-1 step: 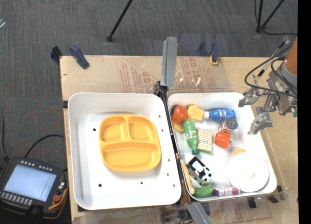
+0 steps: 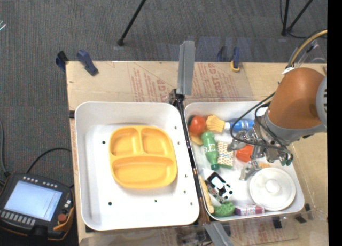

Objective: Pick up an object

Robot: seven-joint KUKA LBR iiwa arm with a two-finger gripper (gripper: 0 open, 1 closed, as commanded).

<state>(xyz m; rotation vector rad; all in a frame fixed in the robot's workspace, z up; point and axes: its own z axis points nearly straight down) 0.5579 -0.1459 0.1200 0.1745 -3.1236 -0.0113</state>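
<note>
A: The arm (image 2: 299,101) reaches in from the right, its orange band bulging over the right bin (image 2: 297,183). The gripper (image 2: 250,159) hangs low among the clutter there.

B: What sits beneath it?

A: A small orange piece (image 2: 244,153), rounded, bright, glossy. It lies just left of the wrist, touching or almost touching the metal. Whether it sits between the fingers cannot be told from up here, and whether the hand is spread or pressed together cannot be told either.

B: And round about?

A: A green bottle (image 2: 210,149) with a white label lies tilted to the left of the orange piece, a waffle-patterned square (image 2: 225,158) between the two. Further back there is a red ball (image 2: 197,125), a yellow brush-like thing (image 2: 216,124) and a blue-and-white item (image 2: 241,125). Nearer the front, a white round lid (image 2: 272,188) sits just below the gripper, a black-and-white block (image 2: 219,187) to its left, and a green lump (image 2: 224,209) beside a small pink box (image 2: 249,209) at the front wall.

B: The other bin?

A: The left bin (image 2: 93,186) holds a yellow divided plate (image 2: 143,156), lying flat, well apart from the arm.
</note>
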